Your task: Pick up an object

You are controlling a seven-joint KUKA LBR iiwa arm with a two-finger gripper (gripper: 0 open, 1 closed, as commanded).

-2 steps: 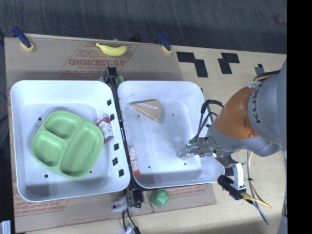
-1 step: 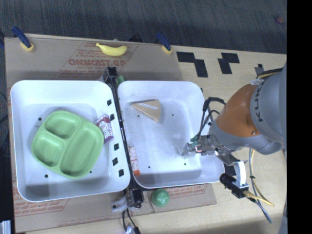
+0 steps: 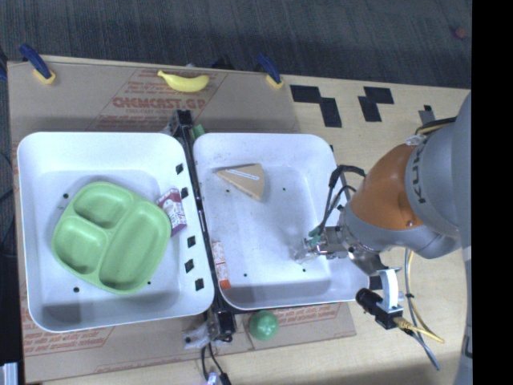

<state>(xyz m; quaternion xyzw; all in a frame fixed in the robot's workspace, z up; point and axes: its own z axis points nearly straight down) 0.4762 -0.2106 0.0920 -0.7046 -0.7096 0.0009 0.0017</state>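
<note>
camera view | pincer point(image 3: 309, 249) down in right bin point(image 3: 321, 283), finger state cannot tell | tan wedge point(image 3: 243, 180) lies well up-left of pincer, untouched | nothing lifted; grasp and lift remain

We can read faded red block lettering on the cardboard sheet point(image 3: 152, 103) that lies under the two bins, far to the upper left of the gripper point(image 3: 314, 245); it looks like "CHEMCAST GP", though the letters are blurred. On the grey arm point(image 3: 437, 191), just up and to the right of the gripper beside the orange band, we make out part of the black "KUKA" name. More red print runs along the cardboard's lower edge point(image 3: 309, 314) below the gripper, too small to read
</note>
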